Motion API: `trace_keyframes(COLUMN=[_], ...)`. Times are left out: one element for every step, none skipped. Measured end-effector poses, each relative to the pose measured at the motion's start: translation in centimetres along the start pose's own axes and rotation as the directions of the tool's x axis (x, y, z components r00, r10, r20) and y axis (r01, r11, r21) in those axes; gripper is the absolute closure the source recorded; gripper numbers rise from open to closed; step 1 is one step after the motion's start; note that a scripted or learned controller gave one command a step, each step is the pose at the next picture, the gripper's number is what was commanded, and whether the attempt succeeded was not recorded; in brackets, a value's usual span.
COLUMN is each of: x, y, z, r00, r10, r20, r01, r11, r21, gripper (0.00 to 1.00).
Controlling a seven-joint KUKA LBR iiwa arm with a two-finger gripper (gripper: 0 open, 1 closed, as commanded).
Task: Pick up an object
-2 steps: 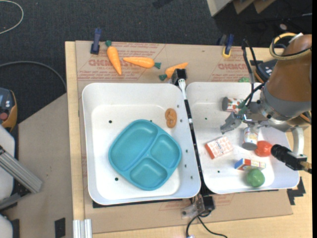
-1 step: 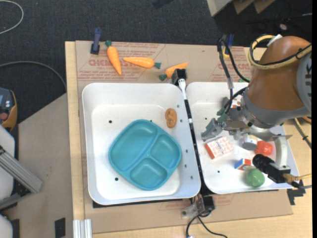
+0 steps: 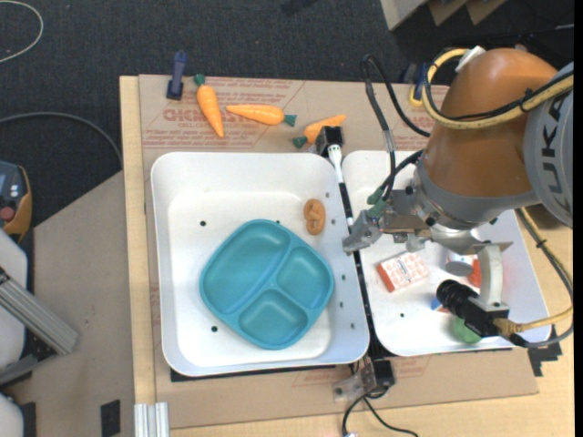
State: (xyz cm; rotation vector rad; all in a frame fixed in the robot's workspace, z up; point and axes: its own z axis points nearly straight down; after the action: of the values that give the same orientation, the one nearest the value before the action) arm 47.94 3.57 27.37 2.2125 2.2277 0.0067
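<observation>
No telling from this angle whether my jaws are released or clenched; the gripper point(image 3: 365, 230) hangs low over the seam between the bins, tucked under my own wrist, and I see nothing caught in it. Closest candidate: a red-and-white box point(image 3: 403, 270), just right of the jaws and a touch nearer the camera, lying flat in the right bin point(image 3: 393, 333). Just left of the jaws and slightly beyond, a small brown lump point(image 3: 314, 216) lies in the left bin point(image 3: 173, 244). Further left and nearer, a teal tray point(image 3: 265, 285). Well beyond, carrots point(image 3: 256, 114) on the cardboard, outside both bins. I'd call this the approach: no pick made yet. Next I need to centre over the box, square up to its sides, drop and close.
</observation>
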Motion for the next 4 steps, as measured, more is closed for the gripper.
trace_keyframes(x=[-0.3, 3.3, 10.2, 14.4], y=[0.1, 0.0, 8.2, 14.0], z=[-0.8, 0.2, -0.9, -1.6], r00=[1.0, 1.0, 1.0, 1.0], r10=[0.006, 0.003, 0.0, 0.002], r20=[0.001, 0.001, -0.001, 0.0], r01=[-0.006, -0.003, 0.0, -0.002], r11=[1.0, 1.0, 1.0, 1.0], r21=[0.002, 0.008, -0.002, -0.002], gripper=[1.0, 1.0, 1.0, 1.0])
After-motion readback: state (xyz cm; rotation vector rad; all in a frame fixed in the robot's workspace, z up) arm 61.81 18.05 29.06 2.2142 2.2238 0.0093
